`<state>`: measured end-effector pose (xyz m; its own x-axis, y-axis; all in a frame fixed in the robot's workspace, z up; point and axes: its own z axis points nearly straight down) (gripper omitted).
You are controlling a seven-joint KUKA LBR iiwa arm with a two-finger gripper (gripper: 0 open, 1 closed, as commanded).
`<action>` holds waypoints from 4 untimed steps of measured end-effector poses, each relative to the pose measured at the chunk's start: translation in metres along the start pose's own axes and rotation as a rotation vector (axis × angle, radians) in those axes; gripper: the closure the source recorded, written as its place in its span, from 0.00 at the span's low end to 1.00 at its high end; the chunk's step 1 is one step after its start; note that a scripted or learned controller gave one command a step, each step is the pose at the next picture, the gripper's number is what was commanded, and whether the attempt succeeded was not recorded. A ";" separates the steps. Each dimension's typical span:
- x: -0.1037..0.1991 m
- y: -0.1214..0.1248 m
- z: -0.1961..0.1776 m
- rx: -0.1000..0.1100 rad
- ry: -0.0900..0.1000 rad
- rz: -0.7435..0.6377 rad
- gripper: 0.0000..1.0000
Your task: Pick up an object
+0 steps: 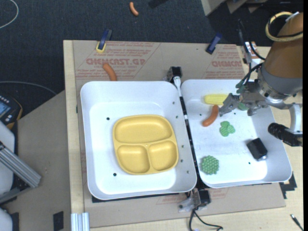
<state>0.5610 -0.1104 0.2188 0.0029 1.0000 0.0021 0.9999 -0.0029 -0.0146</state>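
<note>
We saw the gripper [239,103] low over the right bin's [274,173] far edge, beside the yellow corn [214,99] and orange sausage [210,116]; we could not tell its jaws. Bare white floor lay between the leafy green piece [226,128], knobbly green cluster [209,164] and black block [257,148].

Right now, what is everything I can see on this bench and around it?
Bins: two, white, side by side on the bench.
Divided plate: one, yellow, in the left bin.
Corn cob: one, yellow, right bin, top.
Sausage: one, orange, right bin, below the corn.
Green toys: two, right bin, middle and bottom.
Black block: one, right bin, right side.
Loose sausages: two, orange, one on the cardboard, one on the floor.
Clamps: two, blue, bench's far edge.
Robot arm: one, grey and orange, over the right bin.
</note>
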 end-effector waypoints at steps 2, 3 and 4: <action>0.002 0.007 0.056 -0.007 0.000 -0.003 0.00; 0.009 -0.001 0.106 -0.007 0.000 -0.003 0.00; 0.010 0.000 0.135 -0.013 -0.001 -0.003 0.00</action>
<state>0.5591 -0.1000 0.0842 -0.0004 1.0000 0.0011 1.0000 0.0004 -0.0019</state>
